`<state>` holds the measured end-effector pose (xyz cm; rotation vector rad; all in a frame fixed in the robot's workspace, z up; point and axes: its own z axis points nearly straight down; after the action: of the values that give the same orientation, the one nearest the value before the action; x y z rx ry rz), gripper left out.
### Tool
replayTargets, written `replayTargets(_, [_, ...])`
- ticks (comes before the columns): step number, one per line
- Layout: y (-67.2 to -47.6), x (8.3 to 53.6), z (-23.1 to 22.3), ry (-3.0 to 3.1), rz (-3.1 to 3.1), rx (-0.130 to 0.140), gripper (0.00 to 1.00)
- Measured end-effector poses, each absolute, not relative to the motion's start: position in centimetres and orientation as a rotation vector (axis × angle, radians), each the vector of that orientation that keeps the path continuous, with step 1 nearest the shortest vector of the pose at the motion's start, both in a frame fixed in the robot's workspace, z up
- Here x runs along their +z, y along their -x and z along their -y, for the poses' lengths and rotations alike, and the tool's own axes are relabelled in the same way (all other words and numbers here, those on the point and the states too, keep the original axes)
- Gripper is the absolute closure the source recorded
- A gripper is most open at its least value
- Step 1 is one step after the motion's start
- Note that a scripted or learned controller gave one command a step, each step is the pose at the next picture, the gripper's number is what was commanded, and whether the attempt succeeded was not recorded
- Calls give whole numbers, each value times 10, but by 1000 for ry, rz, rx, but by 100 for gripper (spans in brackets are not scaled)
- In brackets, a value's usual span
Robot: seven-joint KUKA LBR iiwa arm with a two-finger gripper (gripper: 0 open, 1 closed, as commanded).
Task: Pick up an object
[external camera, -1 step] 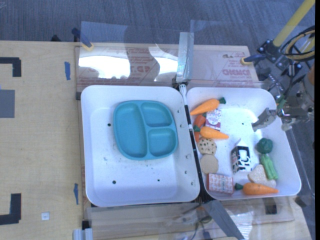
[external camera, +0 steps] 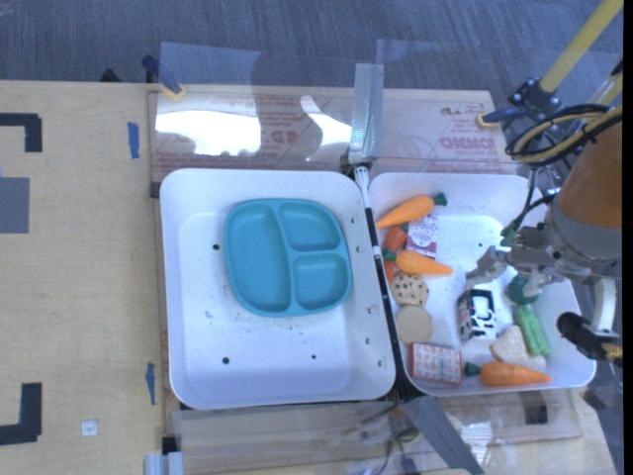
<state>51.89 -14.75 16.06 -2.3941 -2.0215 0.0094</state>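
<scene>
Apparently nothing has been lifted yet: near the right bin's (external camera: 450, 389) front edge a carrot (external camera: 514, 373) is seen lying flat, orange with a green tip, while farther back the gripper (external camera: 509, 265) is poised over the toys, its grip state not discernible.

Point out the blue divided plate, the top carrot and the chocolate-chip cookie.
blue divided plate (external camera: 288, 256), camera view, on its middle divider.
top carrot (external camera: 405, 211), camera view, on its orange body.
chocolate-chip cookie (external camera: 407, 289), camera view, on its face.
</scene>
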Motion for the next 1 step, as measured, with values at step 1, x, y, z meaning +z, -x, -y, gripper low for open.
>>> replayTargets(1, [-515, 97, 158, 2306, 2141, -6, 0])
